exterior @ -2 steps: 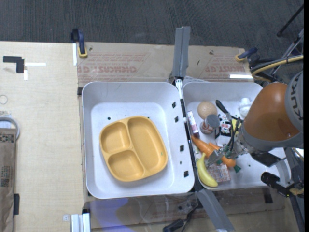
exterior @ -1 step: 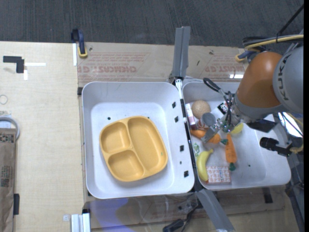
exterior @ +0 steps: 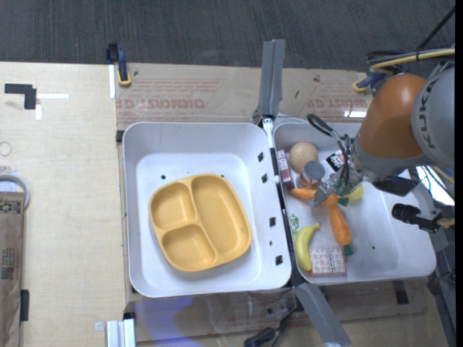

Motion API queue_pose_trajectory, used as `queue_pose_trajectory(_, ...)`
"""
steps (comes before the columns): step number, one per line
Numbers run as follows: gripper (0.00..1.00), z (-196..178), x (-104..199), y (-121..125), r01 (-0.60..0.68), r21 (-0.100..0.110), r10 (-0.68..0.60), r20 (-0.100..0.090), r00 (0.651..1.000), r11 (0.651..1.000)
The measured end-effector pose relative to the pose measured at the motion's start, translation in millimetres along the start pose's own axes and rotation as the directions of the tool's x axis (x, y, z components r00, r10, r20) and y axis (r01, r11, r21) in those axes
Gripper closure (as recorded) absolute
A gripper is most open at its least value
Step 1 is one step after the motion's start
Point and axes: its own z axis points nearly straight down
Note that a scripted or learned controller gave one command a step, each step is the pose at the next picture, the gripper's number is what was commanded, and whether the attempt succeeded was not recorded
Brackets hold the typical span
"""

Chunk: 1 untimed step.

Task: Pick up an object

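While the small carton (exterior: 328, 261) and the banana (exterior: 304, 243) lie nearest the camera at about six o'clock in the right bin (exterior: 405, 262), the work is a little farther back. The carrot (exterior: 339, 225) lies just beyond them, slanting toward ten o'clock, with the gripper (exterior: 327, 191) low over its upper end; whether its fingers are parted or closed around anything I cannot tell. A good pick would centre on the carrot's thick middle, since the crowded upper end touches a second orange piece (exterior: 302, 192). Farther still, at twelve o'clock, sit a grey can (exterior: 314, 171) and a tan ball (exterior: 303, 153). At nine o'clock, the left bin (exterior: 145, 215) holds a yellow divided plate (exterior: 200, 222).
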Motion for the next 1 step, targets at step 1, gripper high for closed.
queue_pose_trajectory(1,1.00,-91.3,12.4,77.7,-0.141,0.000,0.141,0.003,0.990,0.990)
